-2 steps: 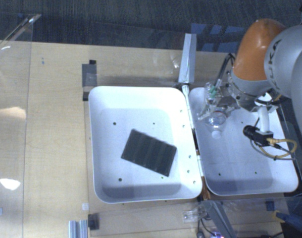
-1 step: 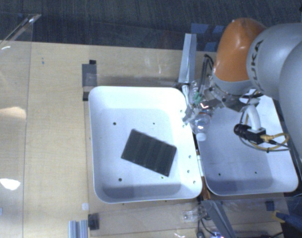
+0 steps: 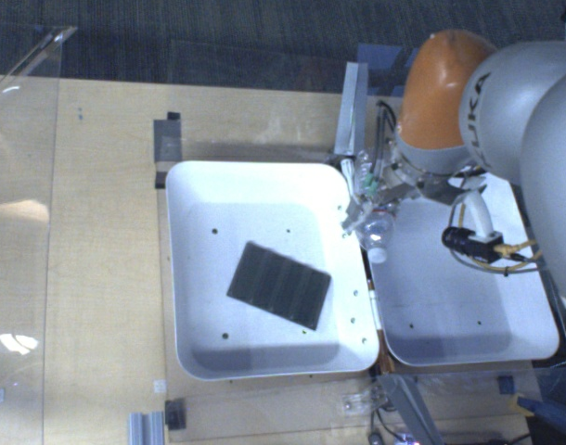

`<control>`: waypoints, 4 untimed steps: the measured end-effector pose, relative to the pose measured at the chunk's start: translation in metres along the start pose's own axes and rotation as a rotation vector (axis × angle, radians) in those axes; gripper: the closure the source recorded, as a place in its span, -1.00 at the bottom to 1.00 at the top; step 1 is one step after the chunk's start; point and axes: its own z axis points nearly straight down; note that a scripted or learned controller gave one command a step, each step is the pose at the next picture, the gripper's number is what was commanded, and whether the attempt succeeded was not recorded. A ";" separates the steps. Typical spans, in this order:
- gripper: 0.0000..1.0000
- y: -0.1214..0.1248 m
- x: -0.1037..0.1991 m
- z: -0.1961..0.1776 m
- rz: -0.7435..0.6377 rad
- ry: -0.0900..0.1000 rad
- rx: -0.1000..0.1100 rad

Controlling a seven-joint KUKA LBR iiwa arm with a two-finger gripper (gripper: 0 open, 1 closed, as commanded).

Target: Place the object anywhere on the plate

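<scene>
Gripper (image 3: 371,213) at the top edge betw. the two bins, pinching a small clear object (image 3: 376,233). Dark plate (image 3: 279,285) mid left bin (image 3: 195,248). Could slip out early, grip looks thin.

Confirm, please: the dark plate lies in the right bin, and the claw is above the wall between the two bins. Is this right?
Not quite. The camera view shows the plate in the left bin, not in the right bin. The rest holds: the claw is above the wall between the two bins.
</scene>
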 end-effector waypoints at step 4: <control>1.00 0.005 -0.004 -0.001 -0.099 0.001 0.021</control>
